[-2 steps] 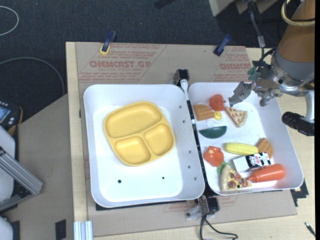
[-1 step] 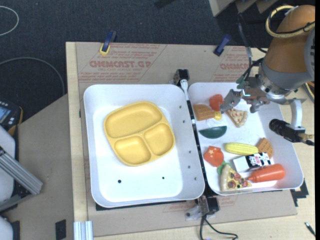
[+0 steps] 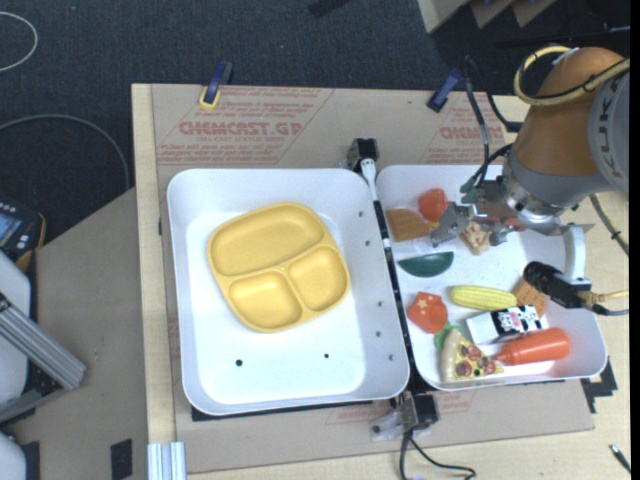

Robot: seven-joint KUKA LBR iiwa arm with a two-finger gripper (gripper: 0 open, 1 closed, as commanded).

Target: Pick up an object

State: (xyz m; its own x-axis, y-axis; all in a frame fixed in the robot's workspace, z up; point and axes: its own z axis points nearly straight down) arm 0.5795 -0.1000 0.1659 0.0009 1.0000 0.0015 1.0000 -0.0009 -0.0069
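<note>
The pizza slice (image 3: 462,356) is lying nearest. The claw (image 3: 468,225) is hanging spread apart, gripping nothing; 1 toy should be picked slowly, fingers straddling it.

Bright, even overhead light; the white bins (image 3: 190,268) glare slightly, shadows stay soft, and the frame looks slightly grainy

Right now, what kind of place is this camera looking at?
Likely a robot grasping test bench, not a kitchen: two white bins clamped on a cardboard-covered board, toy food such as a plastic corn cob, and a grey-and-orange arm reaching in.
</note>
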